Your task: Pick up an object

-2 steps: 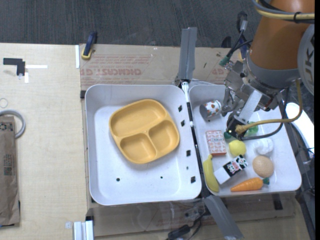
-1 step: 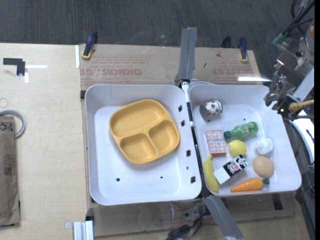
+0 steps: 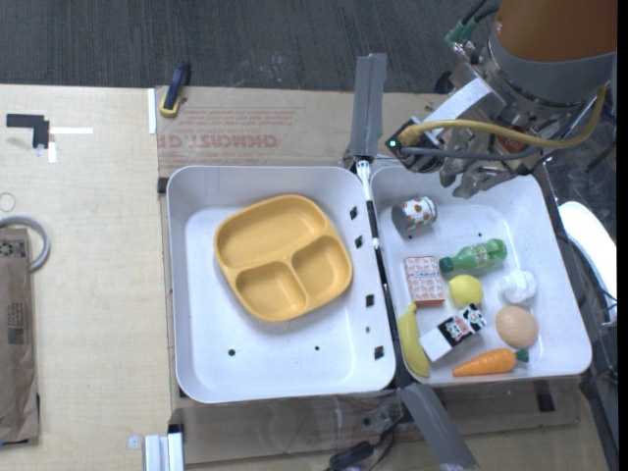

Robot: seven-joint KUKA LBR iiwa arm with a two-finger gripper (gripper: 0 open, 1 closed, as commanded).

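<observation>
My gripper (image 3: 471,175) hangs over the far edge of the right bin (image 3: 561,263), below the orange-banded wrist. Nothing shows in its grasp. Just below and to its left lies a small white patterned cup (image 3: 417,214). Further toward the front are a green bottle (image 3: 474,256), a pink box (image 3: 423,279), a lemon (image 3: 465,289), a white bumpy object (image 3: 518,286), an egg (image 3: 516,326), a carrot (image 3: 486,363), a banana (image 3: 413,343) and a black-and-white carton (image 3: 456,330).
The left bin (image 3: 191,292) holds a yellow divided plate (image 3: 285,255). A grey divider post (image 3: 369,106) stands between the bins at the back. Cables and hoses (image 3: 461,130) trail around the wrist. A brown bag (image 3: 18,332) lies at the far left.
</observation>
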